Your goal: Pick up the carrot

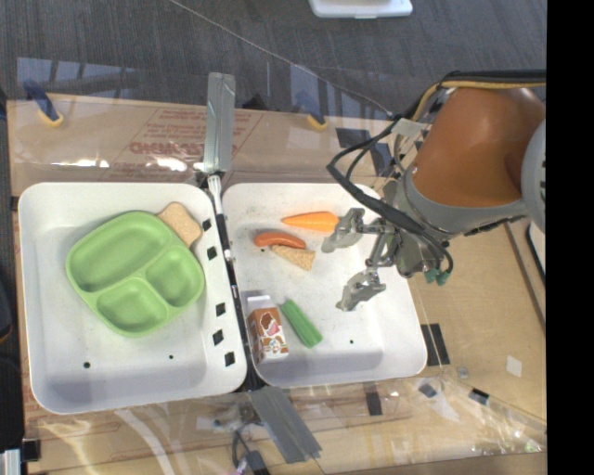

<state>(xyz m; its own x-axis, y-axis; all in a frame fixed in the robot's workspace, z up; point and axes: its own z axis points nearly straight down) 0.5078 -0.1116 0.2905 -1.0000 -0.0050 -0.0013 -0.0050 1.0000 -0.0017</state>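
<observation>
My hand [355, 262] hangs wide open and empty over the right bin [399, 334], one finger [342, 234] just beside the carrot [311, 221], which lies near the bin's far wall. I should shift across, straddle its thick middle, then close squarely.

Looking down on a pale brown bench [121, 139] lying under a clear plastic sheet [445, 422]. Catching soft glints of light along the sheet's creases near the front edge. Showing dark grey floor [111, 37] beyond the bench's far side, with a white object [360, 7] cut off at the top edge. Noting grey tape strips [283, 427] sticking at the front.
</observation>
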